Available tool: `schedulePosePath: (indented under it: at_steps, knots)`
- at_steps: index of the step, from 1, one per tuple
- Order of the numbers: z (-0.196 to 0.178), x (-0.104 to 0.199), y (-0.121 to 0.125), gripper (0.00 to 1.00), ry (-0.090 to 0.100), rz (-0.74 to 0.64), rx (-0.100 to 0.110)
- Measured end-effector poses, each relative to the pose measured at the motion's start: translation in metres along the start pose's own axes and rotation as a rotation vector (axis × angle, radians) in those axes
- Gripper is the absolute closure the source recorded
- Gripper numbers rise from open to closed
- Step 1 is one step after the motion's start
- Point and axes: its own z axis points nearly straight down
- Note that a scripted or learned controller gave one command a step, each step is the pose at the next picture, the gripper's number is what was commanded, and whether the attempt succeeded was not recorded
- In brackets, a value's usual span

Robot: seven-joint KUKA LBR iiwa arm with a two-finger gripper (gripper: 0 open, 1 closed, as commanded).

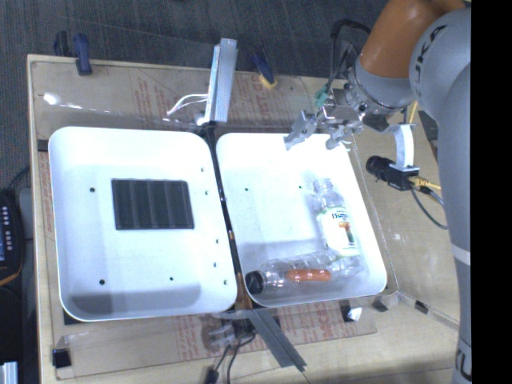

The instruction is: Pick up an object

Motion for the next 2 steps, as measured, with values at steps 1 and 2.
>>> schedulePosePath:
  at_steps: [1, 2]
  knots:
    - [0.072, -0.038, -0.064, 0.0, 0.001, 0.097, 0.0]
    - [0.089, -0.038, -0.059, 0.0, 0.003, -0.024, 0.0]
